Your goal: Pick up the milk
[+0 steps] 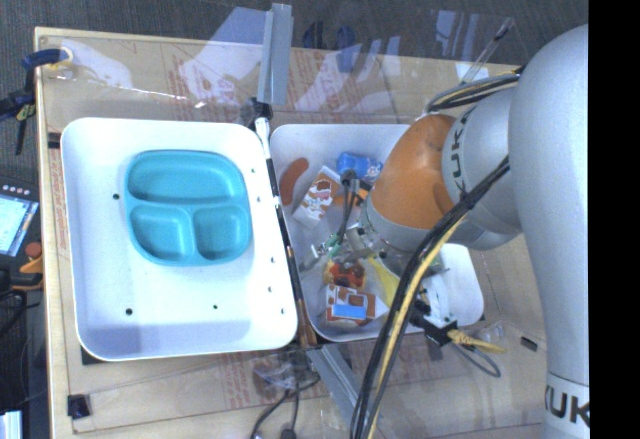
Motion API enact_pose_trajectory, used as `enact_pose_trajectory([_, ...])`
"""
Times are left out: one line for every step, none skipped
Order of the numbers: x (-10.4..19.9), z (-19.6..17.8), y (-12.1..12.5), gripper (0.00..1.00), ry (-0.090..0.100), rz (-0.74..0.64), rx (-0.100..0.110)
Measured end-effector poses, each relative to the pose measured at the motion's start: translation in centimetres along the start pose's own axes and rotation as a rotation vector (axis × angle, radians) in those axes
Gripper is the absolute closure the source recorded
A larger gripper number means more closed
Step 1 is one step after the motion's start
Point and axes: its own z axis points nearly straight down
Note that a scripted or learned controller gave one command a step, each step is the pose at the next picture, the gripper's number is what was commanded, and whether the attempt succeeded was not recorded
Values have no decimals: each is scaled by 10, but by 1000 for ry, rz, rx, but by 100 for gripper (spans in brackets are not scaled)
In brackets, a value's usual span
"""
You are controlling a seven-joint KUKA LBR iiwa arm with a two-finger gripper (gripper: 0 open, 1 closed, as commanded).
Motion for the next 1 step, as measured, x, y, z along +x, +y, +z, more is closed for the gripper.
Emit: enact_pose_trajectory([-70, 1, 109, 0, 4, 15, 2])
